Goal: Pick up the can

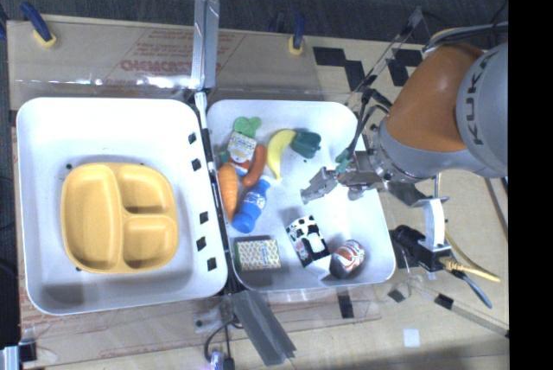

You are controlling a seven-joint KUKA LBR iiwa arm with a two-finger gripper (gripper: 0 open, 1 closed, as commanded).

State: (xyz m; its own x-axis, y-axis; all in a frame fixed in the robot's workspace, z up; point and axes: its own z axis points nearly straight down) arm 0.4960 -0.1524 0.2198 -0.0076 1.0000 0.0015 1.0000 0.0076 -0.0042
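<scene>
Can [348, 257]: lying on its side, lower right corner of right bin [377, 213], just beside b/w cow toy [305, 239].
End effector [321, 184]: hovers mid-right of frame, above bin; fingers look spread, nothing between.
Step tip: shift toward lower right, descend straight, straddle can's narrow width, avoid bin wall.
Right bin: carrots [233, 182], banana [277, 151], blue bottle [251, 206], patterned box [258, 253].
Left bin [39, 135]: yellow divided tray [121, 217].

We note the arm [467, 113]: grey rounded casing, broad orange band, dark lettering on grey; thin black cables lead to a grey metal hand [321, 184].
</scene>
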